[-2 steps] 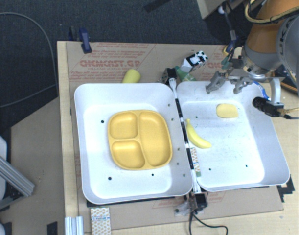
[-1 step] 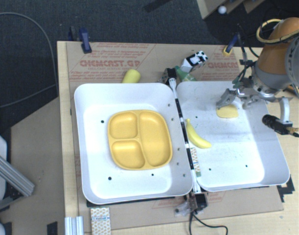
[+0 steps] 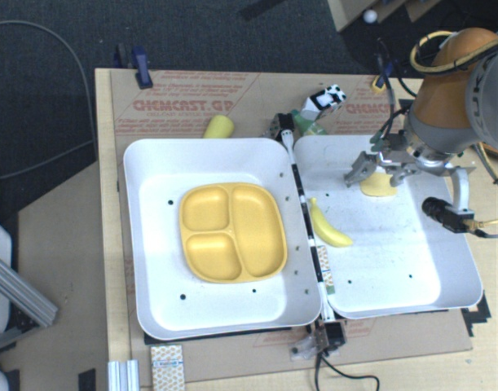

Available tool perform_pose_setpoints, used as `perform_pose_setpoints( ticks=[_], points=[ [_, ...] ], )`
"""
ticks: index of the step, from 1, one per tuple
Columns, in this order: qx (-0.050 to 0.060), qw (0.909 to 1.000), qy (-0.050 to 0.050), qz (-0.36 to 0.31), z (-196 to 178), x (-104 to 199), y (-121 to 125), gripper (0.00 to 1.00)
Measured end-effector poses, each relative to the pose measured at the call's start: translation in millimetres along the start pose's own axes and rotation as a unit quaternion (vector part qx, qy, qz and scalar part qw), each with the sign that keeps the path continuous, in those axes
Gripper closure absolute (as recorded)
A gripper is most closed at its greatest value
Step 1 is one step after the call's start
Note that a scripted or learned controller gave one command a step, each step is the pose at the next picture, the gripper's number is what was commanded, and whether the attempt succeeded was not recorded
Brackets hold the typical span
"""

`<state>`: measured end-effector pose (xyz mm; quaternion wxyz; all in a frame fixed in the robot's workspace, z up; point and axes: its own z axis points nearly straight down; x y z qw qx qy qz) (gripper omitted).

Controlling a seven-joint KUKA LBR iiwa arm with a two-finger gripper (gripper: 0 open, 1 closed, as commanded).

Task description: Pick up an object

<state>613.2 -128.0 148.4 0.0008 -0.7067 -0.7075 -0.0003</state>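
The tabletop (image 3: 110, 218), covered in printed cardboard, carries two shallow white bins side by side. The left bin (image 3: 151, 177) holds a yellow divided plate (image 3: 232, 231) near its middle. The right bin (image 3: 444, 275) has the arm (image 3: 452, 88) reaching in from 3 o'clock, its orange band above the wrist.

The end effector (image 3: 381, 168) hangs low at about 12 o'clock in the right bin, fingers spread wide, one on each side of a pale yellow object (image 3: 377, 186). That object lies on the bin floor just below the fingers; whether they touch it cannot be made out, and it is not clamped. A banana (image 3: 327, 228) lies at about 9 o'clock in the same bin, close to the wall shared with the left bin and well apart from the end effector.

This looks like the grasp step: positioned over the pale object, not yet closed. The next move probably calls for lowering fully, closing squarely on the rounded piece, then lifting straight up. It could slip sideways if pinched off-centre.
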Motion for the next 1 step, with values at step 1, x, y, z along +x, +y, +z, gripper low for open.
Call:
perform_pose_setpoints(
  ticks=[1],
  points=[
    [0.000, 1.0000, -0.001, 0.001, 1.7, -47.0, -9.7, 0.00]
  ],
)
